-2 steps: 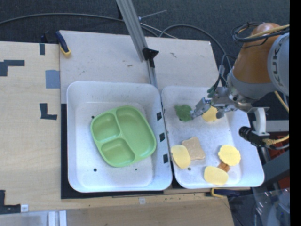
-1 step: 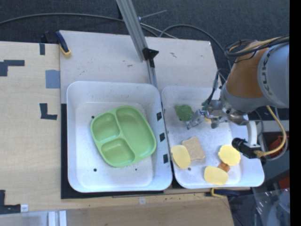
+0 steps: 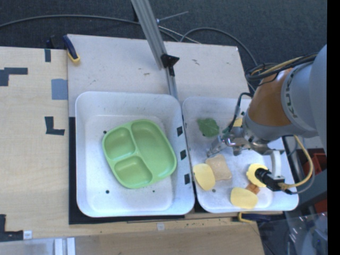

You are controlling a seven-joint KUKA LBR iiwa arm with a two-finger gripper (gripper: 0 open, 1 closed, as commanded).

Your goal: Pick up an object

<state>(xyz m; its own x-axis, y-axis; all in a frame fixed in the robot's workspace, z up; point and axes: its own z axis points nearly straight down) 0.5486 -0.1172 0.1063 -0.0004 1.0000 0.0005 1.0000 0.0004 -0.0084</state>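
Observation:
My gripper (image 3: 222,145) is low in the right bin (image 3: 276,209), reaching in from the right. It hovers between a green leafy piece (image 3: 208,126) just behind it and a tan bread-like block (image 3: 219,168) just in front of it. A yellow rounded piece (image 3: 204,176) lies to the left of the tan block. Another yellow piece (image 3: 243,197) rests near the bin's front wall. A yellow and orange item (image 3: 256,175) lies partly under the wrist. Nothing is visibly held.
The left bin (image 3: 85,142) holds a green divided plate (image 3: 139,153). A grey metal pole (image 3: 151,25) slants down to the wall between the bins. The arm's grey and orange body (image 3: 281,102) covers the right bin's far right side.

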